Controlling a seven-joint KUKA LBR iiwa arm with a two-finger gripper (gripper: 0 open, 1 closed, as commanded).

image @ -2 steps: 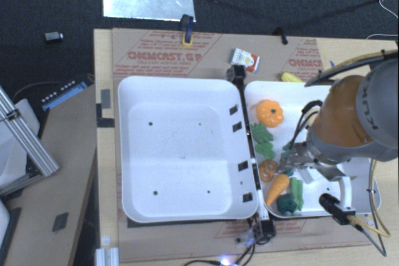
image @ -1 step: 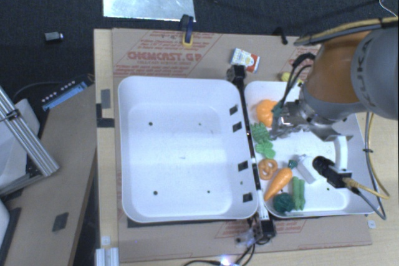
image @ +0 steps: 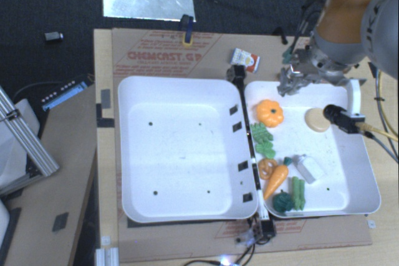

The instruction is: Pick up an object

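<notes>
The right bin [image: 361, 165] holds an orange toy pumpkin [image: 270, 113], a beige round piece [image: 317, 120], a green leafy piece [image: 262, 140], a pretzel [image: 267, 167], a carrot [image: 277, 179], a small grey-white block [image: 307, 167], a green pod [image: 298, 192] and a dark green broccoli [image: 283, 202]. My gripper [image: 289, 84] hangs over the bin's far edge, above and right of the pumpkin. Nothing shows between its fingers.
The left bin [image: 181, 146] lies beside the right one, with black clips along the shared rim. A small red and white packet [image: 244, 59] lies on the cardboard behind the bins. A black part on the arm [image: 341, 118] reaches over the bin's right side.
</notes>
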